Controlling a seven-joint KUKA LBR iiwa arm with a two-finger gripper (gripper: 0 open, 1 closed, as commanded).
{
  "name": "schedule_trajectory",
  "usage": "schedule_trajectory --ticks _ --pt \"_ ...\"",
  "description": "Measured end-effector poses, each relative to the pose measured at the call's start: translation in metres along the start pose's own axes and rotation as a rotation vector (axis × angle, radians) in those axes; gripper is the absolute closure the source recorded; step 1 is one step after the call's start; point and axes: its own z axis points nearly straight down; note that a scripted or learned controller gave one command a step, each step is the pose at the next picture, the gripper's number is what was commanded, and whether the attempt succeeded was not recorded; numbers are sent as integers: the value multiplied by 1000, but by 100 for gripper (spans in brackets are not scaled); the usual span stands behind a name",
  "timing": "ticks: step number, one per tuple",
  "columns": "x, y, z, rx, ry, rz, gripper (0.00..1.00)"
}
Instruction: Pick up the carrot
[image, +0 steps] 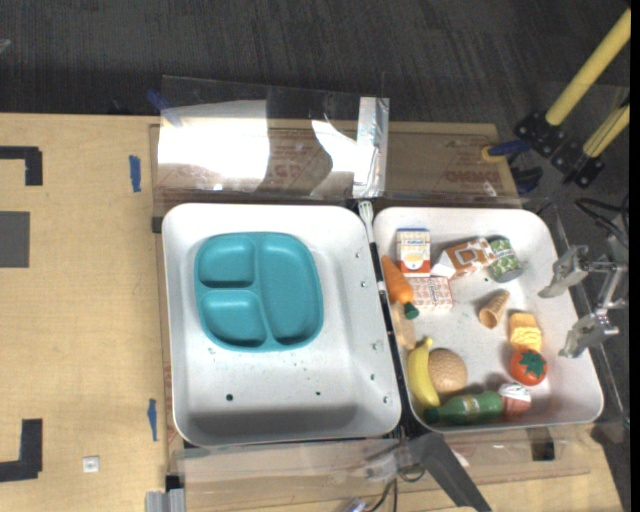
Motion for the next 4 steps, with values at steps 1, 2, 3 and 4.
schedule_trajectory --ticks 1,2,3,4 --pt "3 -41 121 -4 10 -34 0" --pt "-4 1 180 2 -3 -139 0" --pt "-33 32 185 3 -9 -112 0" --pt "-7 93 163 -3 1 -244 0"
